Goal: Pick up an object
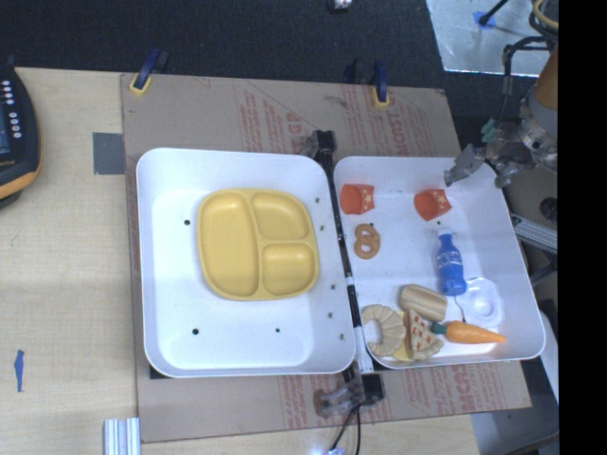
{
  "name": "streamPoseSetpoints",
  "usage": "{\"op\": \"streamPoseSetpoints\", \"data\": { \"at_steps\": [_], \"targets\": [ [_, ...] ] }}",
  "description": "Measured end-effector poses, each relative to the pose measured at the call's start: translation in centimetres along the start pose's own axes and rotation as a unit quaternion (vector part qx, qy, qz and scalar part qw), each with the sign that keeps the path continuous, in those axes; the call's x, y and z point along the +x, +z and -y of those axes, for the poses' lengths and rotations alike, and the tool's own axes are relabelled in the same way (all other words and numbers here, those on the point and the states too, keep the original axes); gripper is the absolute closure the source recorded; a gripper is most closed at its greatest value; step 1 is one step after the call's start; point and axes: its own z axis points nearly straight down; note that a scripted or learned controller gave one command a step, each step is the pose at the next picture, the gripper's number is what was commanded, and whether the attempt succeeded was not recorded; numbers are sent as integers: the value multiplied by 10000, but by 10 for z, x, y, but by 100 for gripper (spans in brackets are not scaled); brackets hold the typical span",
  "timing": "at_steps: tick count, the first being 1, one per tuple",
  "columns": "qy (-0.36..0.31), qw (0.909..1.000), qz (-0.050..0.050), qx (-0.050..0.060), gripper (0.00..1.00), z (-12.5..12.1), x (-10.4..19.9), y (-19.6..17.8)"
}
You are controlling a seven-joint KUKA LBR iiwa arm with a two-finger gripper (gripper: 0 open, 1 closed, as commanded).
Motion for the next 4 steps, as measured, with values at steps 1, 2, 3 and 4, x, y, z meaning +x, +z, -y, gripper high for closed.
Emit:
{"op": "streamPoseSetpoints", "data": {
  "at_steps": [1,2,3,4],
  "targets": [
    [-35,9999,-42,96,0,-5,27,88],
    [-12,10000,-10,6,0,-10,2,-6],
    [-45,10000,-8,48,0,-7,55,89],
    [-35,10000,11,19,100,-10,50,70]
  ]
}}
